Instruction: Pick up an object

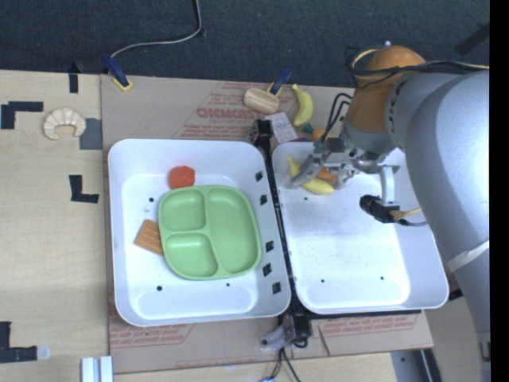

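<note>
Toward the upper left of my frame I see a croissant (64,122) lying on the table (48,237), two blue clamps (118,73) gripping the cardboard sheet (199,114) at its top edge, and a white cable (171,34) trailing across the dark floor (262,18) above.

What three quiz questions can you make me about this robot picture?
1. True or false: the green plate lies in the left bin.
2. What sits beside the plate's top edge? A) red piece B) blue cup C) spoon
3. Fill in: the gripper is over the ____ bin, near a yellow piece.

Key: 1 true; 2 A; 3 right.
</note>
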Motion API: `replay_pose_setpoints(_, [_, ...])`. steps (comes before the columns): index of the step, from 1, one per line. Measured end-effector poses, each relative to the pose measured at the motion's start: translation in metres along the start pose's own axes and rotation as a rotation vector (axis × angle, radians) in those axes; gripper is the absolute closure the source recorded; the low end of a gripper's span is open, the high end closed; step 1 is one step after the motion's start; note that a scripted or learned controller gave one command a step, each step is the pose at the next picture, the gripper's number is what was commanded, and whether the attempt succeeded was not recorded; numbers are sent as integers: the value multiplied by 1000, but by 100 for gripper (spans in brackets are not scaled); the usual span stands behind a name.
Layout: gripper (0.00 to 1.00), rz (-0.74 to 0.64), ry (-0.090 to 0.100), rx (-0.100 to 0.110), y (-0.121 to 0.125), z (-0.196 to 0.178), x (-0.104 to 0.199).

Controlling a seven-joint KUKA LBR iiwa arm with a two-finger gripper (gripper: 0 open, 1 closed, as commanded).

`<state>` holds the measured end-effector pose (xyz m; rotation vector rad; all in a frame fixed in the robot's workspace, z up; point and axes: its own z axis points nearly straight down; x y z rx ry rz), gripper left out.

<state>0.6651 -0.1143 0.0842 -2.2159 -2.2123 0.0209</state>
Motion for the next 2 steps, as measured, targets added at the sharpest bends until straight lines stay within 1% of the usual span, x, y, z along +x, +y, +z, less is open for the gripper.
replay_pose_setpoints(1, [0, -3, 7, 2, 0, 0, -4])
replay_pose_setpoints(2, [100, -4, 7, 11, -2, -7, -3])
